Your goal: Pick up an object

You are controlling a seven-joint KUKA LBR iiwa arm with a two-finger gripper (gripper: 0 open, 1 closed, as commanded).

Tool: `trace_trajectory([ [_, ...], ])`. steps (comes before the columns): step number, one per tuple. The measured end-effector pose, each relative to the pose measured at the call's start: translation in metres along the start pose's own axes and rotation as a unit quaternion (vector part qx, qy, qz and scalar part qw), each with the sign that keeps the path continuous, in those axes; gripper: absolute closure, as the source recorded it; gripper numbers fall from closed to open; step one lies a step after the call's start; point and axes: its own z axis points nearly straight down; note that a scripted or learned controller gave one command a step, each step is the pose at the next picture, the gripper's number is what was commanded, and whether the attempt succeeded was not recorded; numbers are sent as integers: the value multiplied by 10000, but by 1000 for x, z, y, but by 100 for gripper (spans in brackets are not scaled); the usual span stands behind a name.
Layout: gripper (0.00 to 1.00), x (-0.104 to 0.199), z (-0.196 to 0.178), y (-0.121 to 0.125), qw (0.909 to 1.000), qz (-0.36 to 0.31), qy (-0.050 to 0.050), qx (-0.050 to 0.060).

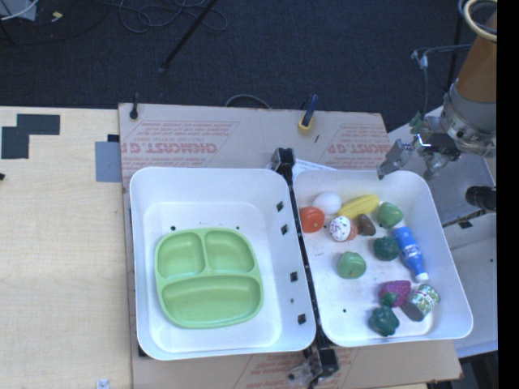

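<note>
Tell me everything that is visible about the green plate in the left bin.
The green plate is light green and looks like smooth plastic. It has rounded corners and three compartments: two smaller ones on the far side and one wide one on the near side, divided by raised ridges. Nothing lies in any compartment. It rests flat on the floor of the left bin, slightly turned, nearer the bin's left wall. Only the bin touches it.

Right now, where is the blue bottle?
The blue bottle lies in the right bin, near its right wall, just below the green ball and above the purple toy.
</note>
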Motion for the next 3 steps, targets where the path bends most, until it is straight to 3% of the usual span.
trace_trajectory([
  [1, 0, 0, -8, 2, 10000, -7, -11, -60],
  [3, 0, -2, 108, -8, 10000, -8, -4, -32],
])
